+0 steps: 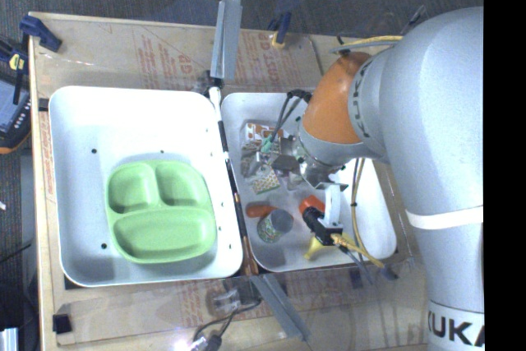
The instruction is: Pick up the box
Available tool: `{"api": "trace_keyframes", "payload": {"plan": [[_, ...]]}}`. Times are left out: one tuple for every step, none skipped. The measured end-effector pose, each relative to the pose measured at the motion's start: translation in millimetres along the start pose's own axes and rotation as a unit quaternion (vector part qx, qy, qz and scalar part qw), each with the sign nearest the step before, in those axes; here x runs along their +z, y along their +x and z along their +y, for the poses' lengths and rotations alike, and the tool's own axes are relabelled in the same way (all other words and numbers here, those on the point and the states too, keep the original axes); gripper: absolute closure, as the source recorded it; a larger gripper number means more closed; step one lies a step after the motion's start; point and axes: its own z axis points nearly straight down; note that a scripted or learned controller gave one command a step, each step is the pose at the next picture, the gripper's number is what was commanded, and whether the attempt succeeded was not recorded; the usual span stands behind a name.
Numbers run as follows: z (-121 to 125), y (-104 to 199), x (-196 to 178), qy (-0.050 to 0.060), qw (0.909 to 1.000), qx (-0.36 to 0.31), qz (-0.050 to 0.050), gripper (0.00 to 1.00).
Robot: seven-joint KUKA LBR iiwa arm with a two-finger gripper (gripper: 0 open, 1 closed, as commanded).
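The box, as far as you can make it out in the camera view, is the small white carton with reddish print in the right bin. It lies in that bin's far-left corner, close to the wall shared with the left bin. Your gripper sits just beside it, a little nearer and a little to the picture's right, so from the gripper the box lies up and to the left in the view. The two look close enough to touch, but metal parts overlap the carton's edge and you cannot be sure. Only part of the box shows, so its long axis is hard to read; it seems to run roughly along the bin's far wall. You cannot tell whether the gripper is wide or narrow, because metal and shadow hide it, and nothing is plainly held. The arm reaches in from the right, with its orange band over the right bin's far half and the wrist bent down toward the bin's left side. Nearer than the gripper lie a small patterned piece, a red-orange object and a grey round object. A green divided tray rests in the left bin, well apart. By my judgement, you need a short shift toward that far-left corner before any grasp.
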Motion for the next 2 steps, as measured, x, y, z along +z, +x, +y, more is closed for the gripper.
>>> {"api": "trace_keyframes", "payload": {"plan": [[-0.1,-1.1,-9.7,0.001,1.0000,-0.001,-0.001,1.00],[1.3,22.5,-130.6,-0.003,0.9985,-0.055,0.000,1.00]]}}
